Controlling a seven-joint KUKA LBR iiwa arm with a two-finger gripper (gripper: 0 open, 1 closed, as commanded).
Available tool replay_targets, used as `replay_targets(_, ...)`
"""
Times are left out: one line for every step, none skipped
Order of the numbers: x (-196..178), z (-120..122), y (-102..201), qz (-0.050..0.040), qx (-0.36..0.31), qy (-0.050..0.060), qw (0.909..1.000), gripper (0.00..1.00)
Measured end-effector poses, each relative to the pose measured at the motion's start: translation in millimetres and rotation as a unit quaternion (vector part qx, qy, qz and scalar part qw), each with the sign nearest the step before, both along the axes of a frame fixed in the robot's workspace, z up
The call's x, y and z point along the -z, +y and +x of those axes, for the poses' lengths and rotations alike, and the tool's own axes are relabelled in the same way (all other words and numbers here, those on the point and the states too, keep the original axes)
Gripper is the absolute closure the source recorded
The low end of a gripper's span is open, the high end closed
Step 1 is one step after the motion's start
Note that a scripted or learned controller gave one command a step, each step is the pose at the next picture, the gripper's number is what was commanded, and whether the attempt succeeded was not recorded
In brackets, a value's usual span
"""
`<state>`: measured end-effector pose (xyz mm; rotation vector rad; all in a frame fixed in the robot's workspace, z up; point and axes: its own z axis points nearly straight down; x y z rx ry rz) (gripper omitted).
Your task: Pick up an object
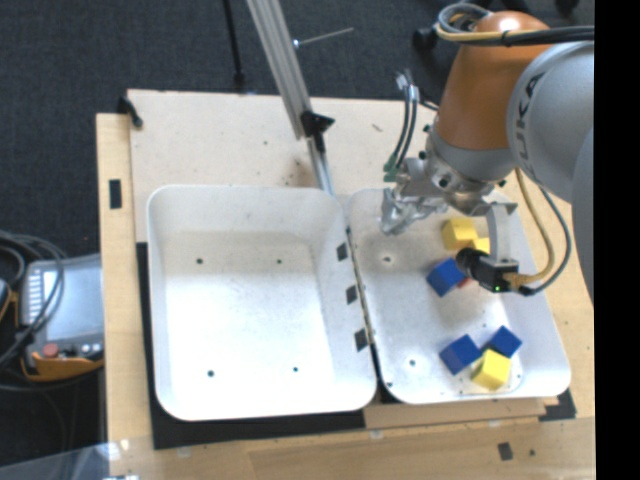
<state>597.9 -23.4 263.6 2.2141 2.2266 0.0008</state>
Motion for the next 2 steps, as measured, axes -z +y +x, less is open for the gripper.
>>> replay_targets(15.3, 18.8, 47.6, 0.0003, 0.0, 0.0, 1.0, 1.0)
replay_targets(26.5, 29.0, 92.7, 0.0003, 0.0, 0.0, 1.0, 1.0)
